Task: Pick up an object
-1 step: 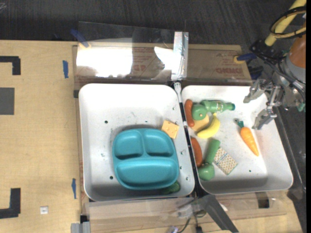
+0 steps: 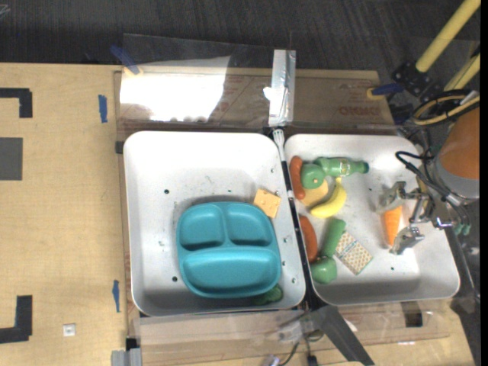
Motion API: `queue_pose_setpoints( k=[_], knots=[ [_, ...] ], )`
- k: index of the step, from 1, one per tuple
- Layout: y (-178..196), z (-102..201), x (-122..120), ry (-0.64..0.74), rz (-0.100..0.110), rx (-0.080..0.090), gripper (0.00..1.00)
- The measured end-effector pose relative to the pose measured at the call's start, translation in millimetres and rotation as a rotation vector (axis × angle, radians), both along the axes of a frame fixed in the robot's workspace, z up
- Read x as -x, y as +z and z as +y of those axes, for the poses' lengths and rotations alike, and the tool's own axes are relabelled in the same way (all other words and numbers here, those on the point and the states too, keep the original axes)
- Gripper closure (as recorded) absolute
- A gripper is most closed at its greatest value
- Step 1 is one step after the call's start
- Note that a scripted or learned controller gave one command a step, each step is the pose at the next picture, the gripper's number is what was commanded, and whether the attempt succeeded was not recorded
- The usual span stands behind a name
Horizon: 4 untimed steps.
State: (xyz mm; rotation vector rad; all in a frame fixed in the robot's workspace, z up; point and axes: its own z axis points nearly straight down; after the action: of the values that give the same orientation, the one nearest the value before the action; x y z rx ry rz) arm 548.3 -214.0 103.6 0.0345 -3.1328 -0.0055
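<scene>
The right bin (image 2: 438,280) holds the toy food, while the left bin (image 2: 145,174) carries a teal divided tray (image 2: 227,250) and a small orange cracker (image 2: 267,203). The arm (image 2: 463,155) reaches low into the right bin, so the step in hand looks like the approach to a grasp. The gripper (image 2: 404,216) stands open, its fingers straddling the orange carrot (image 2: 391,226) without clamping it. Next it likely needs to close squarely on the carrot, then lift.

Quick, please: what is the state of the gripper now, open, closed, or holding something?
Gripper: jaws open around the orange carrot in the right bin.
</scene>
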Motion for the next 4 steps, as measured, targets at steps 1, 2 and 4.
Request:
queue_pose_setpoints(
  k=[1, 2, 4],
  knots=[
    [-14.6, -9.5, -26.3, -0.068, -0.019, 0.005, 0.0],
    [-14.3, -5.7, -4.5, -0.148, -0.02, 0.005, 0.0],
    [-0.6, -7.3, 0.3, -0.21, -0.035, 0.009, 1.0]
  ],
)
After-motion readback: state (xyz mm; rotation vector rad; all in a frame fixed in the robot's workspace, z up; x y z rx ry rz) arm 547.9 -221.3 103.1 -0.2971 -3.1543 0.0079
